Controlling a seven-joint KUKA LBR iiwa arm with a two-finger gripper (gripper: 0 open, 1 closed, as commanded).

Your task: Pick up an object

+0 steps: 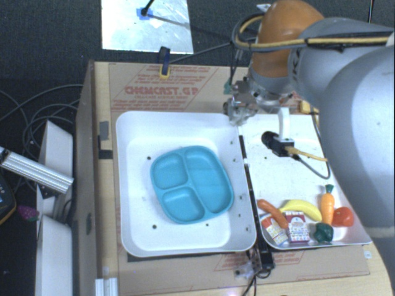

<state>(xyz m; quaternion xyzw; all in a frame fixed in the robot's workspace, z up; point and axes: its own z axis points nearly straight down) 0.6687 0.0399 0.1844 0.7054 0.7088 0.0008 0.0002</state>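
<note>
Two shallow white bins sit side by side on the bench. The left bin (pixel 133 165) carries a blue divided tray (pixel 191 182), lying flat near the bin's centre, its long axis running from the far-left toward the near-right.

The right bin (pixel 278 177) carries a cluster of toy food packed into its near edge and near-right corner. A hot dog (pixel 272 212) lies at the cluster's left, its long axis diagonal from far-left to near-right. A banana (pixel 302 208) lies just beside it, long axis roughly parallel to the near edge, curved with its ends dipping toward that edge. A carrot (pixel 327 205) stands with its long axis across the bin, green top pointing to the far edge. A red tomato (pixel 343 216) touches its right side. A green pepper (pixel 323 232) and a small printed carton (pixel 298 226) lie nearest the edge.

The gripper (pixel 237 113) hangs over the far end of the divider between the bins, well apart from the cluster. Its opening cannot be determined; nothing is seen held.
</note>
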